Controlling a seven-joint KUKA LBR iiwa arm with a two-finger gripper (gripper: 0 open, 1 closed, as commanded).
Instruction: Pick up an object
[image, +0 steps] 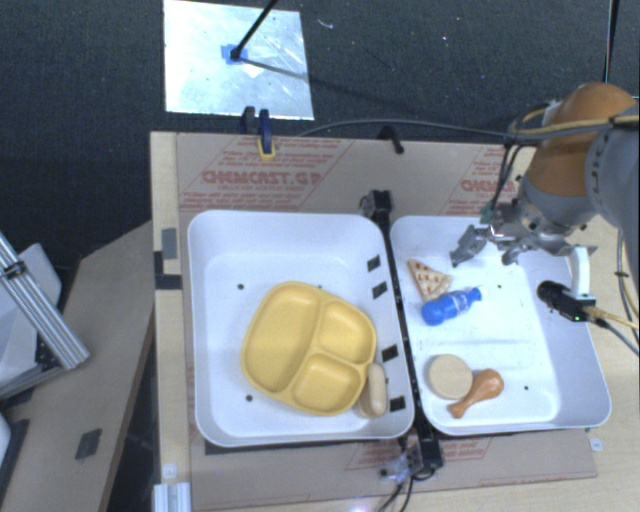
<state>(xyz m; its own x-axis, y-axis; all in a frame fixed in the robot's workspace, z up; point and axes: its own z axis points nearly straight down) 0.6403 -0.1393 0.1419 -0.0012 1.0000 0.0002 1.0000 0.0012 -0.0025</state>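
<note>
The pincer (492, 246) hangs spread and holding nothing over the far part of the right bin (570, 345), its fingers well apart; just nearer than it lie a waffle wedge (428, 277) and a blue bottle (449, 305), close together; toward the bin's near edge sit a round biscuit (449, 376) and a drumstick (477, 391), touching; bare floor lies to the bottle's right; the left bin (225, 250) holds a yellow divided tray (309, 347).

The tray (305, 345) lies in the left bin (215, 290); bottle (449, 305) and drumstick (478, 390) in the right bin (575, 385).
</note>
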